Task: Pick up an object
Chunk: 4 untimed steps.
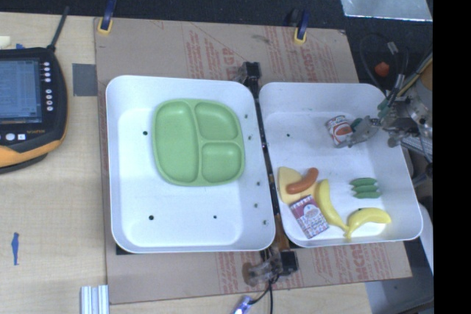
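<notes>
Two shallow white bins sit side by side on the counter (66, 187), which is covered under them by a brown cardboard sheet (221, 48) printed with faint red lettering too washed out to read.

The left bin (125, 217) holds one green divided plate (197, 141) with three compartments. The right bin (397, 158) serves as the landmark for everything else. Inside it, near its far wall, lies one small red-and-white can (339, 130) on its side; its label print is too small to make out. At the bin's near left corner rests one red-and-white packet (310, 217) with markings that cannot be read. Just beyond that packet, against the bin's left wall, is one hot dog in a yellow bun (296, 182). Two yellow bananas lie along the bin's near wall: one long banana (328, 204) touching the packet, and one curved banana (368, 218) near the bin's near right corner. One green pea pod (364, 187) sits toward the bin's right side, just beyond the curved banana.

The pincer (362, 131) reaches over the bin's right wall, its tip just beside the can; whether it is released or clenched, I cannot tell.

Left of the bins, a teach pendant (26, 106) with a screen rests on the counter; its display text is unreadable. Two blue clamps (107, 15) pin the cardboard's far edge.
</notes>
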Tool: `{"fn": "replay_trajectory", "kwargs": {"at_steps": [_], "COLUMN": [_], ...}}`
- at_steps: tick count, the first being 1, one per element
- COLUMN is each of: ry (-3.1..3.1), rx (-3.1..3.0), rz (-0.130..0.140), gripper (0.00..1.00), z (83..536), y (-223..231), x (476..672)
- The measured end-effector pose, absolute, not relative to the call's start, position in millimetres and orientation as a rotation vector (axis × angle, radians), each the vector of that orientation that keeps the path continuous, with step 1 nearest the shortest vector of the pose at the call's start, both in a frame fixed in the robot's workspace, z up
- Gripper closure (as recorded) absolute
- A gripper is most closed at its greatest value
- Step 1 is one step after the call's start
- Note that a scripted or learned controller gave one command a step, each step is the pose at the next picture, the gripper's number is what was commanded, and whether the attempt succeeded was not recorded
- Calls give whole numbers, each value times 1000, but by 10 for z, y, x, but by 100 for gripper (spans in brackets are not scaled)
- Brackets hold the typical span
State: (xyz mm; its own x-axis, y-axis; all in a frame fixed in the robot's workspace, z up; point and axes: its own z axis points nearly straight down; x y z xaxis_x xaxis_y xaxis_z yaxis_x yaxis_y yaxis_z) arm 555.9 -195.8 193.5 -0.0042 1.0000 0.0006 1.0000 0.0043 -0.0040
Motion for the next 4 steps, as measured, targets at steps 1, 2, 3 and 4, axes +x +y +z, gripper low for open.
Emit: {"fn": "replay_trajectory", "kwargs": {"at_steps": [1, 2, 3, 4], "ry": [-2226, -2224, -2226, -2228], "rx": [-2210, -2217, -2212, -2209], "rz": [7, 1, 5, 6], "gripper": [0, 0, 0, 100], "z": [909, 924, 918, 1025], "y": [-1930, -1870, -1385, -1393], "x": [5950, 6565, 6303, 6304]}}
